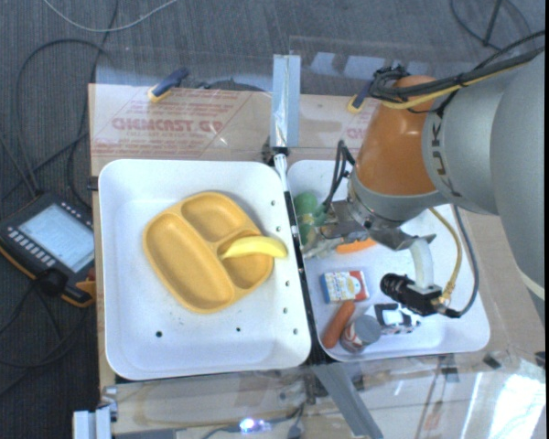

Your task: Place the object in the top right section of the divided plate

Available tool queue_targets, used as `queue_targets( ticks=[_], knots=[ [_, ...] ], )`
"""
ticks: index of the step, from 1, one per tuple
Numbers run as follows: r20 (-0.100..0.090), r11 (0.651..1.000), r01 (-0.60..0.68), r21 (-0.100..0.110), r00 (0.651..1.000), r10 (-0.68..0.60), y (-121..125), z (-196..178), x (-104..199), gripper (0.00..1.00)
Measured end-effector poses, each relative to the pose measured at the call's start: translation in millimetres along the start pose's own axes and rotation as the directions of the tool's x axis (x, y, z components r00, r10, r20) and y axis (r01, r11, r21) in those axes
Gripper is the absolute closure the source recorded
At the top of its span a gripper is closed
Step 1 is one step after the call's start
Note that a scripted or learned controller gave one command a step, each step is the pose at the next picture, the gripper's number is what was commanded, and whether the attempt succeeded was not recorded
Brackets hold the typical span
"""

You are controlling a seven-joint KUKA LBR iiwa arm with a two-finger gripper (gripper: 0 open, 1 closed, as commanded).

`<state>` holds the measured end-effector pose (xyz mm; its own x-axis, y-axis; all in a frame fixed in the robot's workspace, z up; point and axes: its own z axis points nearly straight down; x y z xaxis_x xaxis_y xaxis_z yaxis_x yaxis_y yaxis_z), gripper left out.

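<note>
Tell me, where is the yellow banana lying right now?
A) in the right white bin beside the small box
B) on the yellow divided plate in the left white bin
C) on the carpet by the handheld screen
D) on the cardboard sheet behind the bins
B: the yellow banana rests across the right-hand side of the yellow divided plate, which sits in the left white bin.

the arm [457,135] is cut off by the right edge and covers the upper part of the right bin [467,332]. a green thing [307,210] and an orange thing [355,245] show partly beneath the wrist. the gripper [334,231] lies beneath it, jaws hidden.
</note>
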<state>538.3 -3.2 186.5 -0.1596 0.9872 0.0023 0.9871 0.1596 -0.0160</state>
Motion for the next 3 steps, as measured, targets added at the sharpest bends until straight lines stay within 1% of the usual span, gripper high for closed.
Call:
queue_targets(
  ticks=[1,2,3],
  knots=[
    [0.001,0.984,-0.178,-0.007,0.984,0.178,26.3,5.9,14.9,1.0],
    [0.002,0.927,-0.375,-0.008,0.927,0.375,44.1,-4.8,49.0,1.0],
    [0.003,0.927,-0.375,-0.009,0.927,0.375,44.1,-5.0,48.5,0.0]
  ],
)
